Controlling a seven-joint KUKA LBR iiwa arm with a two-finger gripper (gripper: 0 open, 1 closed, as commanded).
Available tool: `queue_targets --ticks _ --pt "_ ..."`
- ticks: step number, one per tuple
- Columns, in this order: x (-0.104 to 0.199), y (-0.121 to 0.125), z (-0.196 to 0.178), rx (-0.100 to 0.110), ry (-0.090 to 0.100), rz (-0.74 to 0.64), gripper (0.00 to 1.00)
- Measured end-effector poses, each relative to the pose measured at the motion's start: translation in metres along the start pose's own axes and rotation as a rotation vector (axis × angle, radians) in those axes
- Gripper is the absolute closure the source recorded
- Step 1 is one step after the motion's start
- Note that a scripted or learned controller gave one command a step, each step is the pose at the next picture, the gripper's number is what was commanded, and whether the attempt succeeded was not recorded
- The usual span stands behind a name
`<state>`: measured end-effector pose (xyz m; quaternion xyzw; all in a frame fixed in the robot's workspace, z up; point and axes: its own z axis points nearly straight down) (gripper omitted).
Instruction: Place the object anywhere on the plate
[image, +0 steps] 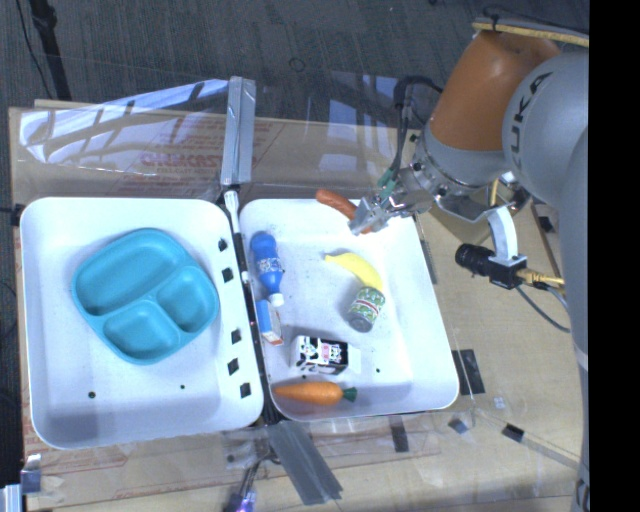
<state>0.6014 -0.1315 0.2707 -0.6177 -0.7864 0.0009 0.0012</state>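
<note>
My arm (530, 110) is reaching in from the right, its orange band and grey shell looming over the upper right corner of the surface (520, 350). Below it, two shallow white bins are sitting side by side: the left bin (50, 330) and the right bin (425, 345), touching along a shared middle edge.

The blue plate (147, 294), with its three compartments, is lying in the left bin, tilted a little and taking up much of the floor there. Nothing is resting on it.

Everything else is lying in the right bin. A blue bottle (265, 262) with a white cap is stretching along the left wall, and just below it a thin white and orange item that I cannot identify is lying against the same wall. An orange carrot (313, 393) with a green tip is lying along the near wall. A banana (357, 268) is sitting near the middle, with a small green-labelled can (366, 307) tipped on its side just below it, close but possibly not touching. A black and white carton (322, 354) is lying between the can and the carrot. An orange-red sausage-shaped piece (335, 203) is leaning at the far rim.

My tool (372, 217) is hovering at that far rim, just right of the sausage-shaped piece and above the banana. I cannot tell how it is set, or whether anything is in it.
</note>
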Motion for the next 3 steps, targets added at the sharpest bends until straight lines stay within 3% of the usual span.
queue_targets --ticks 1,2,3 --pt "0.085 -0.001 0.081 0.003 0.001 0.121 1.00" --pt "0.163 -0.004 0.070 0.001 0.000 -0.021 1.00" --pt "0.163 -0.004 0.070 0.002 0.000 -0.021 0.00"
